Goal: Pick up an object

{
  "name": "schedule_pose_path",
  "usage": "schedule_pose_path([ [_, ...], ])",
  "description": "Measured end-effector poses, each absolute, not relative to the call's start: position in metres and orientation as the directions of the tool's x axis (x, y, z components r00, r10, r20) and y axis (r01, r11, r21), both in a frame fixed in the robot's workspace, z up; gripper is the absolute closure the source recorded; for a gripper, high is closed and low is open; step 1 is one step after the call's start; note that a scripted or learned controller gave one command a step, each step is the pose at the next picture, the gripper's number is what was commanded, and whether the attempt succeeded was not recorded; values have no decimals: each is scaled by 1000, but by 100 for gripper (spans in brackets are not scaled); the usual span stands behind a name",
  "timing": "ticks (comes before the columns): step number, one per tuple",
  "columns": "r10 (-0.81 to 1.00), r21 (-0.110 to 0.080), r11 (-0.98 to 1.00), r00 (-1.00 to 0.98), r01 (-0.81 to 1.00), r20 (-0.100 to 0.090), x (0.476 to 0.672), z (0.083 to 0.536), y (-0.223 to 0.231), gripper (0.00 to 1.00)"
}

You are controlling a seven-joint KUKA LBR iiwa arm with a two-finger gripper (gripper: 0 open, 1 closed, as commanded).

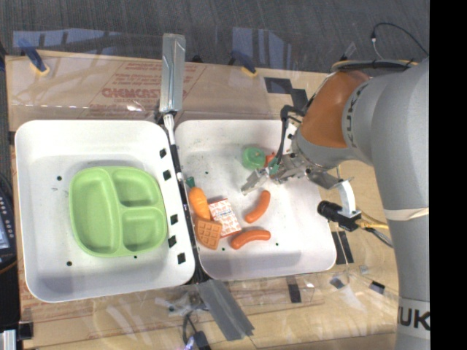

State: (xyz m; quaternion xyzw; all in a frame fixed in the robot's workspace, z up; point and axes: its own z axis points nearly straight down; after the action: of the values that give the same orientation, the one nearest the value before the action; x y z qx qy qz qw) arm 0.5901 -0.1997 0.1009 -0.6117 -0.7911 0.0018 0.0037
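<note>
In the right bin [306, 250] lie two orange sausages, one upright-slanted [257, 205] and one lying flat [250, 236] nearer the front. At the bin's left side are an orange carrot [198, 202], a waffle piece [208, 232] and a small red-and-white packet [223, 216]. A green round thing [253, 156] sits toward the back. My gripper [257, 181] reaches in from the right, low over the bin, its tips between the green thing and the slanted sausage. Nothing shows between its fingers.
The left bin [33, 217] holds a light green divided plate [117, 210]. A grey divider bar [172, 79] runs between the bins at the back. Bare white floor lies at the right bin's front right.
</note>
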Motion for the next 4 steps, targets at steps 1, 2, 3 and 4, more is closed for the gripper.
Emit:
schedule_pose_path([
  [1,937,-3,349,-349,937,3,559,91,-170,0],
  [2,936,-6,352,-352,936,3,559,100,-170,100],
  [3,930,-2,367,-367,930,1,605,91,-210,100],
  [4,996,-3,85,-85,996,1,606,209,-156,100],
])
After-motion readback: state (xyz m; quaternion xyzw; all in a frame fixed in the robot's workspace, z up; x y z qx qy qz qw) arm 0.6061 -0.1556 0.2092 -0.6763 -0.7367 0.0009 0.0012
